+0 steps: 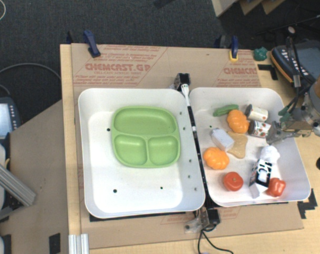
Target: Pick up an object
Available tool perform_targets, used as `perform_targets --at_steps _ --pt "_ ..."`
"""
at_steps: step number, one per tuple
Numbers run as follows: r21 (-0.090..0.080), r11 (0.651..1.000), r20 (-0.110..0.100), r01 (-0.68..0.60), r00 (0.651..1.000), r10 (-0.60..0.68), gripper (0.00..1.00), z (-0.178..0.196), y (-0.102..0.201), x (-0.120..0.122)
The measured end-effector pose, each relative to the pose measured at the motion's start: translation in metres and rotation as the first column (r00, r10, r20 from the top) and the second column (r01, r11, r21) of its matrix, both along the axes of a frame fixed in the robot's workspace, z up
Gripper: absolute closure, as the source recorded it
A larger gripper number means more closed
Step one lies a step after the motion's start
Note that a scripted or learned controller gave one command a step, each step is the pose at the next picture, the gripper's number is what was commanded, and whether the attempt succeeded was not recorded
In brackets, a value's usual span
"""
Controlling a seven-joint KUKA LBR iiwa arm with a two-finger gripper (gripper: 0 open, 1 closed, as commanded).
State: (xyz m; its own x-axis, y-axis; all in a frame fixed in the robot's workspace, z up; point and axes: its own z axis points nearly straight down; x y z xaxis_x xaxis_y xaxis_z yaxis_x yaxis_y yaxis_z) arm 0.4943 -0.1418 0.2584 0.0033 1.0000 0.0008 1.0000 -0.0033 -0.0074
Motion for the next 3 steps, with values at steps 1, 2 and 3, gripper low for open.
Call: perform_targets --at_steps 1,2,3 --pt "-0.005 1.0 0.015 -0.001 1.0 0.001 1.0 0.061 -0.025 -0.015" --pt "-0.005 1.0 0.015 -0.003 1.0 0.003 1.0 0.099 -0.043 -0.001" --pt "0.002 1.0 0.002 -0.003 1.0 0.003 1.0 0.05 -0.031 -0.011"
